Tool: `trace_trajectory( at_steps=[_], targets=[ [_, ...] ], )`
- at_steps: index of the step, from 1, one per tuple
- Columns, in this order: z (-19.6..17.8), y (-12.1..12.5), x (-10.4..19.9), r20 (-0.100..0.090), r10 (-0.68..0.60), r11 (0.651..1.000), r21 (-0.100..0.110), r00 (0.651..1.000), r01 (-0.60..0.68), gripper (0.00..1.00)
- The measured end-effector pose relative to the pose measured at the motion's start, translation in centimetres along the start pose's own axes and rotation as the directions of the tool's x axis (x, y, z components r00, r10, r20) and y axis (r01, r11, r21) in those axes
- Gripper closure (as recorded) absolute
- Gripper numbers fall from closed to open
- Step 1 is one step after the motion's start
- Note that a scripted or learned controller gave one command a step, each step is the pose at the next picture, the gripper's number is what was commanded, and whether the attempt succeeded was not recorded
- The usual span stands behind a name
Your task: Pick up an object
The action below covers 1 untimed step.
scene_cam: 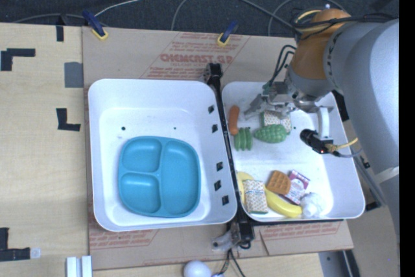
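Note:
My gripper [273, 107] is over the upper middle of the right bin [343, 168] and looks open, its fingers [255, 107] spread. Just under it lie a beige speckled block [277, 119] and a green leafy toy [271, 134]; I see nothing held between the fingers. An orange carrot-like piece [233, 119] and a small green ridged piece [242, 139] lie to its left by the bin wall. Along the front of the bin are a banana [285, 205], a waffle piece [279, 182], a bread-like block [255, 195], a small packet [299, 185] and a white lump [312, 205].
The left bin [104, 100] holds a blue divided plate [159, 176]. The grey arm with its orange band [311, 52] fills the upper right. A black fitting with a yellow cable [316, 141] hangs over the right bin's right side. Cables run across the dark floor behind the bench.

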<state>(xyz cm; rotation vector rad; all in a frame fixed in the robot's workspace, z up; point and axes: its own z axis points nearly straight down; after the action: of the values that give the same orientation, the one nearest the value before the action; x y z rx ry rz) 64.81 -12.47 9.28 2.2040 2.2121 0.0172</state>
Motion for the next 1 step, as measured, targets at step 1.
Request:
trace_trajectory(
  at_steps=[1],
  targets=[
    [-2.41, -1.6, 0.47, -0.005, 0.003, 1.0, 0.022, 1.0, -0.003, 0.0]
  ],
)
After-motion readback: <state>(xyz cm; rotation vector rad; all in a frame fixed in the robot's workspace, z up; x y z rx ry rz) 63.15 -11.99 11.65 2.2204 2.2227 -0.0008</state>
